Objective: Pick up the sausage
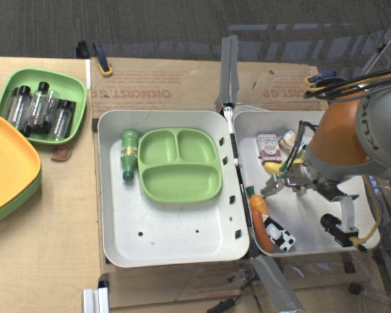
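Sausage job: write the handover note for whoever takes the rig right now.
Gripper: over the right bin, near its left side; nothing is visibly held.
Sausage: lying along the right bin's left wall, just below the gripper, next to a small black-and-white toy.
Also in that bin: a banana and a pink box.
Left bin holds a green divided plate and a green bottle.
Done: nothing lifted yet.
Left: grasp the sausage and lift it.

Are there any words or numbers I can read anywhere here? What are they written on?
Red block letters on the brown cardboard sheet behind the white bins: upside down and too blurred to read.
Print on the small pink-and-white packet in the right bin: too small to read.
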